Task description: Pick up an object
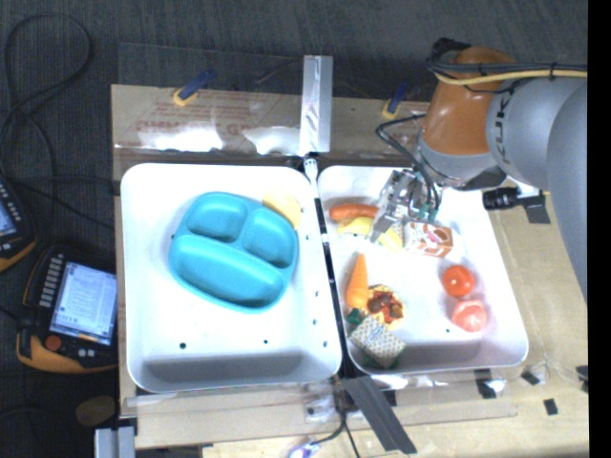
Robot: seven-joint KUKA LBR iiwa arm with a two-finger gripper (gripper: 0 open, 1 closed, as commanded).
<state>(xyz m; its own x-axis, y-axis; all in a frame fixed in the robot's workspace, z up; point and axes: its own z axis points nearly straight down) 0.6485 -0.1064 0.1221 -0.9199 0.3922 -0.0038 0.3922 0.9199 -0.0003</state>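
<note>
A handheld pendant (72,308) with a lit screen lies left of the bench, among black cables (43,55).

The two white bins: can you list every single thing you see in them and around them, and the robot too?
divided plate: 1, bright blue, upside down in the left bin
yellow piece: 1, pale yellow, tucked behind the plate at the left bin's far right
toy hot dog: 1, orange-red on yellow, far left of the right bin
toy carrot: 1, orange, left side of the right bin
toy tomatoes: 2, red, right side of the right bin
red and white item: 1, right below the end effector
mixed toy food: 1 pile, red and yellow, near the carrot
checked wrapper: 1, green and white, near left corner of the right bin
handheld controller: 1, orange and black, left of the bench
end effector: 1, metal, over the right bin's far side
arm: 1, grey with orange band, from the right
</note>
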